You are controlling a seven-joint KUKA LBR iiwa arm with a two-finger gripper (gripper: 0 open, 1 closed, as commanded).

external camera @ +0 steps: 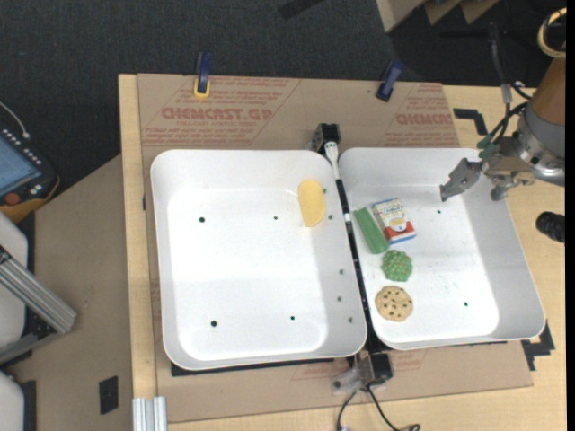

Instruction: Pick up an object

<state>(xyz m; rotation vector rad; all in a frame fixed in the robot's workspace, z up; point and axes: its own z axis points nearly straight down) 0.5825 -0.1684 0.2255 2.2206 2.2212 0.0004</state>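
My gripper (474,187) hangs above the upper right part of the right bin (503,268), open, with nothing between its fingers. Left of it, along that bin's left side, lie a green bar (368,229), a small white, blue and red carton (393,221), a green broccoli-like piece (396,265) and a round chocolate-chip cookie (393,303). A yellow oblong object (311,202) rests in the left bin (234,277) near its upper right corner. The gripper touches none of them.
The bins sit on a brown cardboard sheet (269,106) held by two clamps (203,77) at the back edge. A black fitting (327,137) stands between the bins at the back. The grey arm (544,142) comes in from the right.
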